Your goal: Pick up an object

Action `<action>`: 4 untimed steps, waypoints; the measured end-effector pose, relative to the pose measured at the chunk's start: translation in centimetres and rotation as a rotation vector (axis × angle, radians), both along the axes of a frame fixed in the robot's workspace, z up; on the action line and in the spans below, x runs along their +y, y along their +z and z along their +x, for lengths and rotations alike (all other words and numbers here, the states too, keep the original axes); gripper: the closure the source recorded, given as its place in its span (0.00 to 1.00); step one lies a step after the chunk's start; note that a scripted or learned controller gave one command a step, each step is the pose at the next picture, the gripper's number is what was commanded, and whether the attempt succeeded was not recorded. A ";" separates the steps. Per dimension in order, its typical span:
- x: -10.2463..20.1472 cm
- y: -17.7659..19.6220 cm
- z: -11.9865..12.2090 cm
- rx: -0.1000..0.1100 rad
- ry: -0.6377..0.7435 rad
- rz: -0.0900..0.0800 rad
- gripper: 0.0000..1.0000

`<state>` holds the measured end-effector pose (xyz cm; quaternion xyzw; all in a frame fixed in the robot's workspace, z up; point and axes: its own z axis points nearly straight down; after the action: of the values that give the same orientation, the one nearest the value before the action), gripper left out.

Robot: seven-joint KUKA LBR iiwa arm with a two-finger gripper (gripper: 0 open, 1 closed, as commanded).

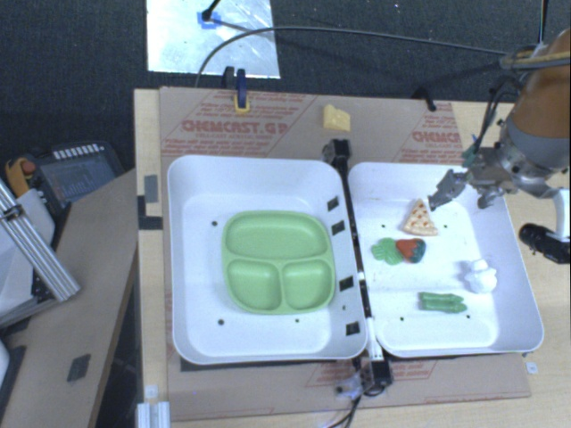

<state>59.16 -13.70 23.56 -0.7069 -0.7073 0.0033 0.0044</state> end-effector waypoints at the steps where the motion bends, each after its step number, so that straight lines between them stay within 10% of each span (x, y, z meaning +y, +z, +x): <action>1: 0.0 0.7 0.2 -0.012 0.003 -0.002 0.00; 4: -0.4 -14.0 0.9 -0.009 0.000 -0.001 0.00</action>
<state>60.10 -14.08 9.58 -0.7068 -0.7075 0.0005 0.0005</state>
